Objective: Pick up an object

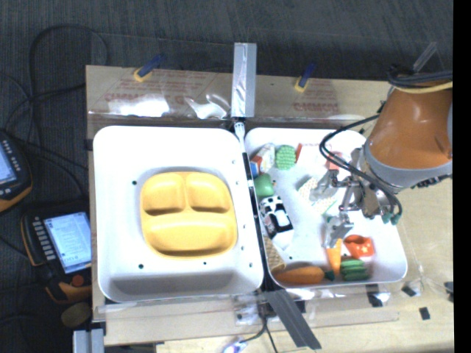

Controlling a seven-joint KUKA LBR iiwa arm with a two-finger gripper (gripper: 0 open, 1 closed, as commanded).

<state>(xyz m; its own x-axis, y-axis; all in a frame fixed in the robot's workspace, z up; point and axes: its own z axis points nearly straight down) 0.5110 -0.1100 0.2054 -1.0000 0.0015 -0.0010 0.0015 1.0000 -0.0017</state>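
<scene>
The right bin (394, 267) holds several toy food pieces. My gripper (338, 226) hangs low over its middle right, below the orange band of the arm (412, 134). Just under the gripper stands a small orange carrot-like piece (333, 258), with a red and orange piece (359, 247) and a green piece (353, 270) to its right. A brown oblong piece (300, 274) lies at the front wall. A black and white piece (276, 216) lies to the gripper's left. Nothing can be seen held in the gripper.
The left bin (118, 168) holds a yellow sectioned tray (189, 212). Green (263, 186), pale green (285, 157), red (298, 153) and blue (254, 169) pieces crowd the right bin's far left corner. Cables loop off the wrist (335, 142).
</scene>
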